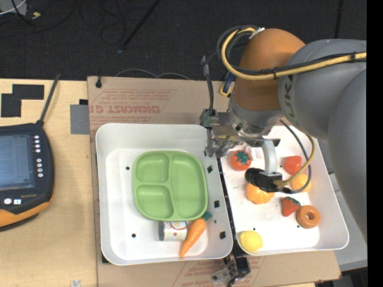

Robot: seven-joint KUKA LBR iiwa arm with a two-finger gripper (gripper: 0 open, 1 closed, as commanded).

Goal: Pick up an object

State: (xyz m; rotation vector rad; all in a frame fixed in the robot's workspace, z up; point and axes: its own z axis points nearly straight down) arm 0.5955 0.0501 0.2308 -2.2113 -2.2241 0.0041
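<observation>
Camera view: the pincer (222,143) hangs over the divide between two bins; released or clenched, I cannot tell. The left shallow white bin (111,220) holds one green three-compartment plastic plate (170,184), one small white can (172,230) and one orange toy carrot (192,237), tip toward lower left, leafy end upper right. The right shallow white bin (326,235) holds one red toy tomato (240,159) just beside the pincer, one brown ring doughnut (309,216), one yellow lemon (251,240), among other toy foods.
</observation>
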